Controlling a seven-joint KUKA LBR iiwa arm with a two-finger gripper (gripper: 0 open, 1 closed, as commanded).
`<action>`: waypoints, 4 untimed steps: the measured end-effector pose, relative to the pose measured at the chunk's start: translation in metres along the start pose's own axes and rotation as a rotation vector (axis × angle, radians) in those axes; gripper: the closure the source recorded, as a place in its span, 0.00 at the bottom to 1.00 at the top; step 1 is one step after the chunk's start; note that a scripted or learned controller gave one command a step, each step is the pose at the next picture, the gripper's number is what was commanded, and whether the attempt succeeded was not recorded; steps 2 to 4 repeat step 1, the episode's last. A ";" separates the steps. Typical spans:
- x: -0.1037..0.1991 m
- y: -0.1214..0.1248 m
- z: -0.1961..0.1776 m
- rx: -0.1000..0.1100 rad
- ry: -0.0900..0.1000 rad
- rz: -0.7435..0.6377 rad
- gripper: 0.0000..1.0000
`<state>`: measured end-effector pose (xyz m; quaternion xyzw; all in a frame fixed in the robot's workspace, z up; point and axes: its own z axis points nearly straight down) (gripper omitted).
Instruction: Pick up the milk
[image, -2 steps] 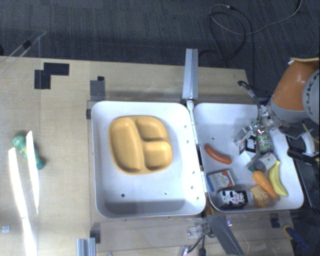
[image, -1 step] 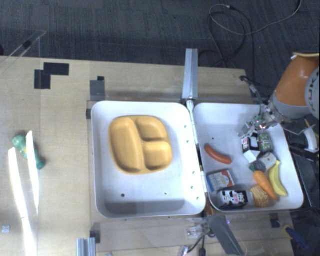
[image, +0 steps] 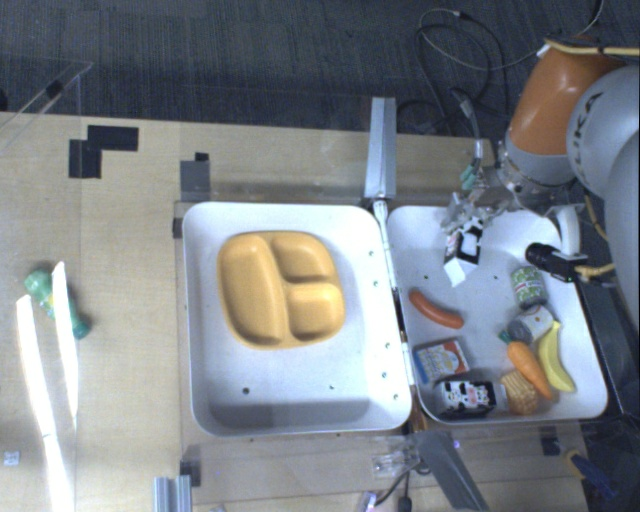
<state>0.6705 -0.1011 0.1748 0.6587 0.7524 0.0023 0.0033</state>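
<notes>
The milk lies on its side at the near edge of the right bin, a small black-and-white blotched carton, just below a red-and-blue packet and beside a tan waffle-like piece. It looks light and fairly stiff, perhaps a little slick. I'd take it across the short sides, though the bin wall is close. The gripper hangs over the far end of that bin, well apart from the carton. Whether it's open or closed I can't tell.
</notes>
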 end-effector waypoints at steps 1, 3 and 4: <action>0.010 0.001 -0.016 0.001 0.000 0.045 1.00; 0.010 0.001 -0.016 0.001 0.000 0.045 1.00; 0.010 0.001 -0.016 0.001 0.000 0.045 1.00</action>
